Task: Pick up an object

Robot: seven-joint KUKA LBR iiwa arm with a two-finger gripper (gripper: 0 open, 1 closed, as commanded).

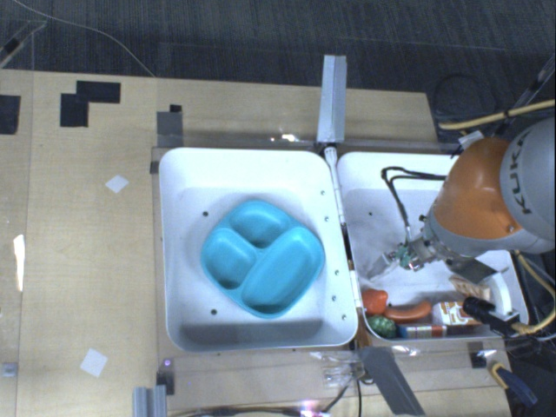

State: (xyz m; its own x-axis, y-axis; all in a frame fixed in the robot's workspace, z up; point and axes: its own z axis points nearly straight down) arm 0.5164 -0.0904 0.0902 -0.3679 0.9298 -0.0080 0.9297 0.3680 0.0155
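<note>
My gripper (407,255) hangs low in the right bin (365,189), below the orange wrist band (476,200) of the arm. It is above the bin's floor, a little up and to the right of a pile of small items along the near wall. That pile holds a red-orange rounded piece (375,301), an orange sausage-shaped piece (410,311), a small green item (380,325) and a brown-and-white bottle (452,314) lying on its side. Nothing shows between the gripper and these items.
The left bin (182,198) holds a blue three-part plate (262,257) at its middle. A metal divider post (332,98) stands behind the wall between the bins. Black cables (395,181) loop over the right bin's back part.
</note>
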